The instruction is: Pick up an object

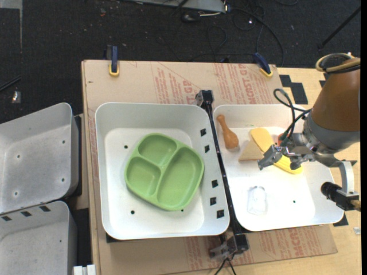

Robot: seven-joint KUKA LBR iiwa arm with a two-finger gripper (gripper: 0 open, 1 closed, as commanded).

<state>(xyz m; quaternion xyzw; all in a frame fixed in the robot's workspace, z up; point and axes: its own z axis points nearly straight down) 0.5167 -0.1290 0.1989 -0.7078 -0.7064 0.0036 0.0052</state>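
Objects noted in right bin [321, 211]: yellow piece [287, 165] directly beneath gripper [281, 156], partly covered by it; yellow-and-tan wedge [257, 144] just left of that; brown wooden drumstick-shaped piece [228, 135] further left, near dividing wall; clear, faint item [257, 198] lower down on bin floor, well apart from others. Judged likeliest pick target: yellow piece, being nearest the gripper. Lay immediately under and slightly right of fingertips, touching or nearly touching them; contact not confirmable from overhead slant. Long axis of yellow piece appeared to run roughly left to right, tilted downward toward right, though most of outline hidden under wrist. Wedge pointed with narrow end toward lower left, its upper right corner close beside gripper.

Gripper state: could not be told whether spread or closed; dark metalwork and cables crowded that spot. No object confirmed as held.

Arm [338, 113] entered from right, orange band above grey wrist, positioned low over upper middle of right bin.

Left bin [114, 125] held green divided plate [165, 171], three compartments, flat, centred, untouched. Cardboard-covered bench [160, 79] beneath both bins, clamped at far edge.

Judgement: descent largely complete; closing on yellow piece and lift outstanding.
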